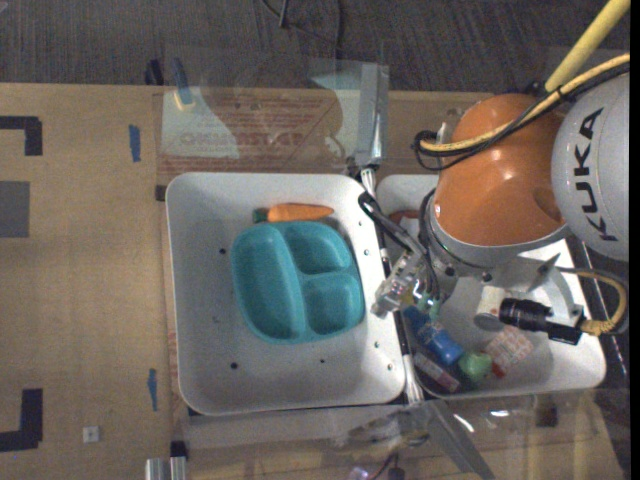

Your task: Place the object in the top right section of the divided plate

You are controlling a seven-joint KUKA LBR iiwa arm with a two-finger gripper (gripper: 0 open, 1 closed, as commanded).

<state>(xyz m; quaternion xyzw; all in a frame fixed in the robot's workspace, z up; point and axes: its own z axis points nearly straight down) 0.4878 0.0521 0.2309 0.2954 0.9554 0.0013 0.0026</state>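
A teal divided plate (297,280) lies in the left white bin (200,268), with one long section on its left and two smaller ones on its right. An orange carrot-like piece (298,211) lies on the bin floor just beyond the plate's far edge, outside it. All three plate sections look bare. My gripper (400,290) hangs over the wall between the two bins, just right of the plate's right edge. The orange and grey wrist above it hides much of the right bin.
The right bin (585,368) holds several small items near its front: a blue piece (440,344), a green piece (474,365), a pink-and-white packet (512,348) and a white cylinder (489,303). A clear plastic sheet (260,118) lies behind the left bin.
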